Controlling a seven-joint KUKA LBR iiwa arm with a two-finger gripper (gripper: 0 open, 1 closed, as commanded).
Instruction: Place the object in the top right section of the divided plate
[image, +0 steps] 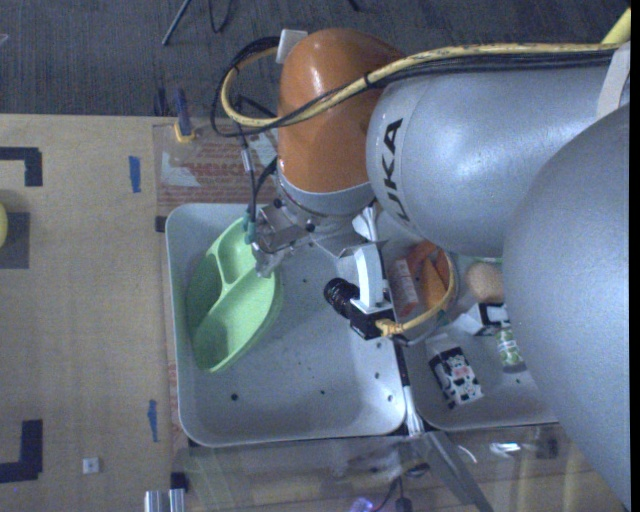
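A light green divided plate (228, 300) lies in the left white bin (300, 400), toward its left wall. My gripper (262, 243) hangs over the plate's upper right edge, reaching down from the grey arm with its orange band (325, 110). The fingers are small and dark against the plate, and nothing can be made out between them. Which object the task means is not clear from this view.
The right bin (480, 410) holds several small items: a black-and-white carton (455, 375), an orange-brown object (430, 272), a tan round thing (485, 282) and a small bottle (508, 345). The arm covers most of that bin. Wooden bench with blue tape marks lies left.
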